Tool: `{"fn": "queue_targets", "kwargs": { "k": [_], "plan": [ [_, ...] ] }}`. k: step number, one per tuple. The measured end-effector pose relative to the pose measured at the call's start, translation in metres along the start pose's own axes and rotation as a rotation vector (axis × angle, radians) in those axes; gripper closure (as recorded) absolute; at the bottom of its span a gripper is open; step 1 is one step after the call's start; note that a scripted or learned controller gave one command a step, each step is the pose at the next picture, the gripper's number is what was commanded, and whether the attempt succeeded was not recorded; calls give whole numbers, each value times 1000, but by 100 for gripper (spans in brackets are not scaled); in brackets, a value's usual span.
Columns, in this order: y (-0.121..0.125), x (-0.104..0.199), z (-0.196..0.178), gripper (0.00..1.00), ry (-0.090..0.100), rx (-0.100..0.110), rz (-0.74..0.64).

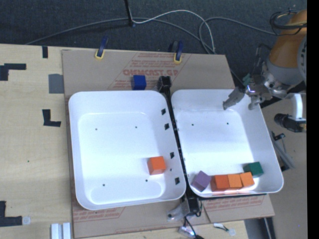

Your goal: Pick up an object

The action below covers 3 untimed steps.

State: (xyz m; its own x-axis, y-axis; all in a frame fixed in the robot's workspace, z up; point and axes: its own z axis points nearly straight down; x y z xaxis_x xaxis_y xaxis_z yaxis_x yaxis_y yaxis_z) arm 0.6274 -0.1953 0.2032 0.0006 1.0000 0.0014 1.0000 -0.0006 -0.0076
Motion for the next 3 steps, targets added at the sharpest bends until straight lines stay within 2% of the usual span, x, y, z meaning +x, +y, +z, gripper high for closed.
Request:
{"fn": "queue_targets", "kwargs": {
  "k": [1,3],
  "plan": [
    [2,0,-4,0,-1,-7,-1],
    [11,-9,89,0,-1,-3,-1]
  ]
}}
